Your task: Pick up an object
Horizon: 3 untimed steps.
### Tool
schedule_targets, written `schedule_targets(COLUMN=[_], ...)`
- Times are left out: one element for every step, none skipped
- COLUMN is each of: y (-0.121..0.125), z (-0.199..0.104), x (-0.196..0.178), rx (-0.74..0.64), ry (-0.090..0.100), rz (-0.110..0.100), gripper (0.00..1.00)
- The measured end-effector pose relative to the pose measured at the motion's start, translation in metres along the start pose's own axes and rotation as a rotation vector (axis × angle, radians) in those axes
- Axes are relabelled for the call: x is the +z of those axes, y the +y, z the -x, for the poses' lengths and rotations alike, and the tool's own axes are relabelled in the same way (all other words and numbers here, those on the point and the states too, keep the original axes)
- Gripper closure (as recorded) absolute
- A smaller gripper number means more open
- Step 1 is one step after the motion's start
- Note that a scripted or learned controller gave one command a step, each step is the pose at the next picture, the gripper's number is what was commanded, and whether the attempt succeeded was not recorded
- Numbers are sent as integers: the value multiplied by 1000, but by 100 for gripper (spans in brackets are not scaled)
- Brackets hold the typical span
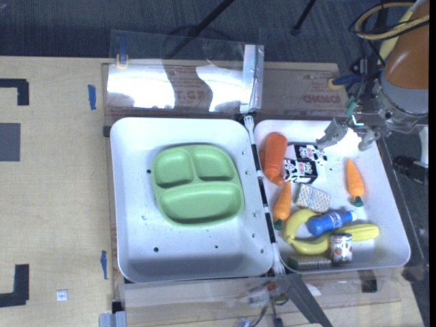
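My gripper (349,135) hangs open over the back of the right bin (394,230), with nothing between its fingers. Just left of and below it lies a black-and-white patterned box (300,162). Beside that box sits a fat orange cylinder (274,157). A small carrot (353,178) lies under the gripper's right side. Nearer the front are a second carrot (282,203), a grey speckled pad (312,197), a yellow banana (305,237), a blue bottle (328,222) and a small can (340,248).
The left bin (129,182) holds a green divided plate (197,182). A clear panel with a taped post (252,80) stands behind the bins. Cables and the arm's orange band (409,63) crowd the upper right.
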<state>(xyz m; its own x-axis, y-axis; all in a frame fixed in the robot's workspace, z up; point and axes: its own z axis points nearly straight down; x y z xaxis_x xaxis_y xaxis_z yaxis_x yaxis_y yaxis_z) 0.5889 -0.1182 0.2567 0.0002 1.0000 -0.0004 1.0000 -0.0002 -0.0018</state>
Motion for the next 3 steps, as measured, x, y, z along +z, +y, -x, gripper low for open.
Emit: schedule_targets(y=[3,-53,-42], z=[-27,6,83], x=[-69,53,89], rx=[169,232,245], ry=[-2,-1,-2], rz=[4,1,3], gripper=[0,0,0])
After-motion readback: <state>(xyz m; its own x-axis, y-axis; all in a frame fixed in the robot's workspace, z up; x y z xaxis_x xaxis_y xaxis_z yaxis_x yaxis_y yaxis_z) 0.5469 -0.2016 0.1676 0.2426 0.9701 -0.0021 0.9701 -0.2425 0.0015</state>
